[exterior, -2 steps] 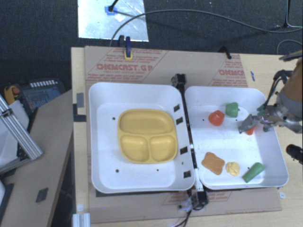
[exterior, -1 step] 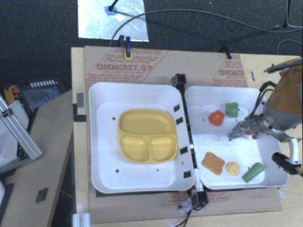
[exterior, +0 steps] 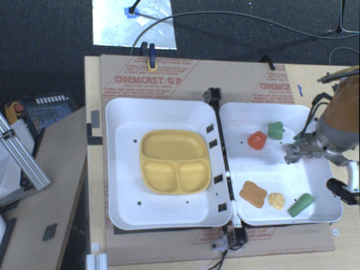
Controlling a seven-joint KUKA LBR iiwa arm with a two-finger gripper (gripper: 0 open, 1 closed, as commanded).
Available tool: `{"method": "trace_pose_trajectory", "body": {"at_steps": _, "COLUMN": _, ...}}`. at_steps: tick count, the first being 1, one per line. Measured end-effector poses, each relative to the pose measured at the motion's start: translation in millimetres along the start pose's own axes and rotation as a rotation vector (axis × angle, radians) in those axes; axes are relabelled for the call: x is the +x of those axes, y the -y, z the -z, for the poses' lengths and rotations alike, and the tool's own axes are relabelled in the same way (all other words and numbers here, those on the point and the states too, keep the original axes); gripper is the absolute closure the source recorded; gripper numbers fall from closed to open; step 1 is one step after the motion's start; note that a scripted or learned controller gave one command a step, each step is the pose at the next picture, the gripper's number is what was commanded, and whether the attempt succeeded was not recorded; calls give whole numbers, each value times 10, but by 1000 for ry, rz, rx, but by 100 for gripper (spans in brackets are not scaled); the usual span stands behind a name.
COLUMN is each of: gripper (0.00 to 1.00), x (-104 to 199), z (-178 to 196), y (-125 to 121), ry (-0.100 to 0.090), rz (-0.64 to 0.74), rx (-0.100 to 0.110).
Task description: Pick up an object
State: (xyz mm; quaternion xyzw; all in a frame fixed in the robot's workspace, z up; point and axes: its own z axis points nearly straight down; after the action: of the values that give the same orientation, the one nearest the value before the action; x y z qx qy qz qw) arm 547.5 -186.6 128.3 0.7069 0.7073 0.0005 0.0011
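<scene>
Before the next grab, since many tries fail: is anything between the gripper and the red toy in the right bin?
Nothing visible. The gripper sits over bare bin floor to the right of the red toy; the green toy lies just above that line.

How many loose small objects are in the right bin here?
5: red piece and green piece at the far side; orange piece, yellow piece and green cylinder along the near edge. The arm may hide more.

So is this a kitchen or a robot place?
Most likely a robot lab. A robot arm reaches over two white bins, the food looks like toys, and cables run across the floor.
</scene>
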Motion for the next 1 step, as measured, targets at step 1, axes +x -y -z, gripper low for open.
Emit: {"method": "trace_pose_trajectory", "body": {"at_steps": 1, "gripper": 100, "x": -48, "z": 631, "y": 17, "ry": 2, "rz": 3, "rx": -5}}
